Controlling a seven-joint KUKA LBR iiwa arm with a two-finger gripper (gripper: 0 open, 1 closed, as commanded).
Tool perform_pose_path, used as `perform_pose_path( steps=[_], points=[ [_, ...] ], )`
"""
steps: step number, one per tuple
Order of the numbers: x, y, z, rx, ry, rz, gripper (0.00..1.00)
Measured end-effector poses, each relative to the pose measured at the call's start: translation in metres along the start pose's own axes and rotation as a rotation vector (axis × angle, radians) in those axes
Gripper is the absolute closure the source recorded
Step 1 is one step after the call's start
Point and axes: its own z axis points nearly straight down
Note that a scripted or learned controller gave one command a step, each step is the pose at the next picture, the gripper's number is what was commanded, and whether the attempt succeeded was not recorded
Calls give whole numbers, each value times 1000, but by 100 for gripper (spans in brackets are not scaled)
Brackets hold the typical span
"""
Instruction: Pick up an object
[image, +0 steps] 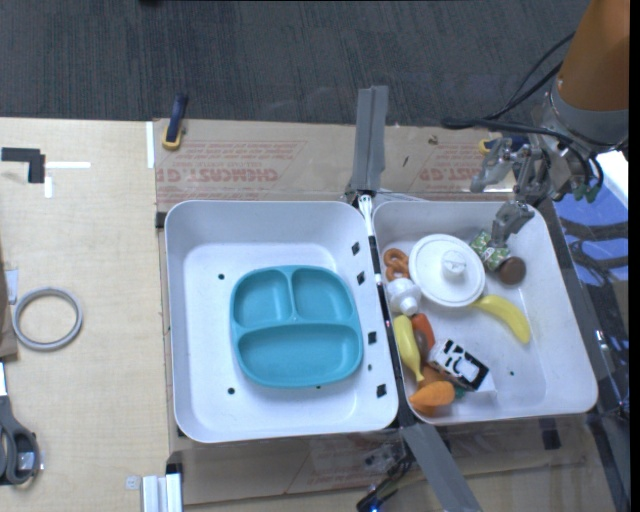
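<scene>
Claw (507, 222): low in the right bin's (560, 395) far corner, its grip impossible to tell.
Toys: banana (506, 315), white lid (449, 268) crowd the middle.
Room: bare floor by the near right wall.

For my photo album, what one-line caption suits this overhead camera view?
Robot gripper hovering over a bin of toy food, beside a blue plate in the neighbouring bin.

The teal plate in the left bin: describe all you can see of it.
The teal plate looks like smooth plastic, a rounded rectangle split into three compartments: two small ones at the far side, one long one at the near side. It lies flat, right way up, near the middle of the left bin, with nothing in it and nothing touching it.
</scene>
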Motion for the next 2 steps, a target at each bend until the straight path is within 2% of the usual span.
perform_pose_path(
  steps=[1, 2],
  points=[
    [27, -35, 180, 1, -4, -59, 0],
    [66, -79, 185, 6, -19, -151, 0]
  ],
)
